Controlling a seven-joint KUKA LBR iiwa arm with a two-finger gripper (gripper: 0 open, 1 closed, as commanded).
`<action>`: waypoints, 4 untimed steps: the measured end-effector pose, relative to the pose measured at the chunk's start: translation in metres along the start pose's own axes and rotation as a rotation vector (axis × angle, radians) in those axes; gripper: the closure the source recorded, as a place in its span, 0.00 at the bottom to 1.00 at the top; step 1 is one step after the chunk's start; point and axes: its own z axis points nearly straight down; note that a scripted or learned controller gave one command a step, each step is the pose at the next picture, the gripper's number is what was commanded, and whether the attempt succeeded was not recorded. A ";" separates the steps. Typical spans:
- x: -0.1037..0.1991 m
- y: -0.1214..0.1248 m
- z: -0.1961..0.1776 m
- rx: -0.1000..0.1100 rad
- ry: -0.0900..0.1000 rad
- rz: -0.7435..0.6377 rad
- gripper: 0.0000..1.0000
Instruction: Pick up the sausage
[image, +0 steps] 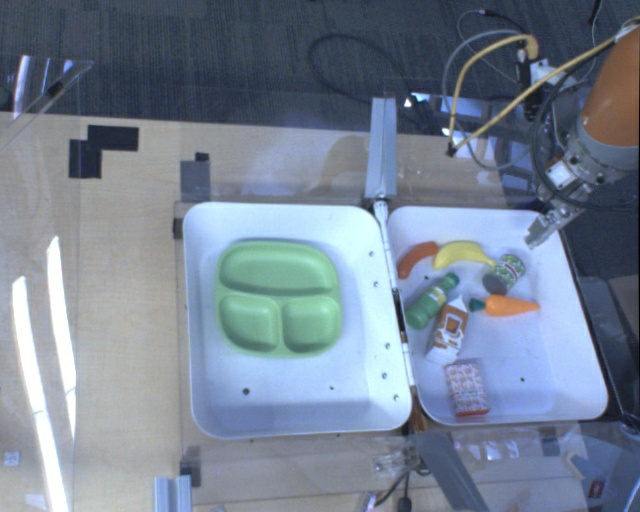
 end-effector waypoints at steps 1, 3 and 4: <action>-0.006 -0.003 0.000 0.003 0.003 -0.395 1.00; -0.070 0.014 0.039 0.007 0.005 -0.858 1.00; -0.020 0.009 -0.013 0.016 0.015 -0.937 1.00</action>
